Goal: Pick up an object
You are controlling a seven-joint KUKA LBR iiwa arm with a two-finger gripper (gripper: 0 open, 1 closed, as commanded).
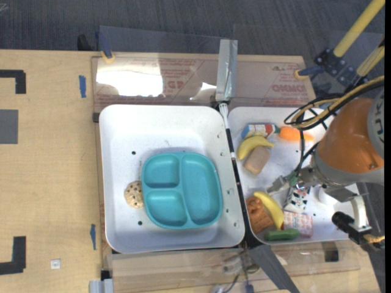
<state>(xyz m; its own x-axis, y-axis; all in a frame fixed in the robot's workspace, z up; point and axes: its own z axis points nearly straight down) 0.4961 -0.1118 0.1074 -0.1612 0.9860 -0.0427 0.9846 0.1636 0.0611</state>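
A: Camera view status: arm [354, 142] is seen entering from the right, positioned over the right bin [317, 116]. Pincer [297, 187] is located low over the bin's middle, above a small black-and-white item [299, 195].

B: Pincer state?

A: It cannot be told. The tips are blurred against the clutter, and nothing is clearly seen between them.

B: Pick candidates?

A: All but one are found in the right bin. A yellow banana [253, 145] is laid near the left wall, touching a tan block [258, 160] just below it. A small printed carton [258, 129] is seen by the far wall, with an orange object [290, 133] beside it. A second banana [272, 207] is rested against a brown pastry-like piece [257, 214] near the front left corner. A green item [281, 235] is placed along the front edge, and a red-and-white packet [297, 221] sits just above it.

B: Left bin?

A: The left bin [122, 133] is occupied by a teal divided tray [181, 189]. A cookie [133, 194] is lodged against the tray's left rim. Both bins are set side by side on the wooden surface [43, 163].
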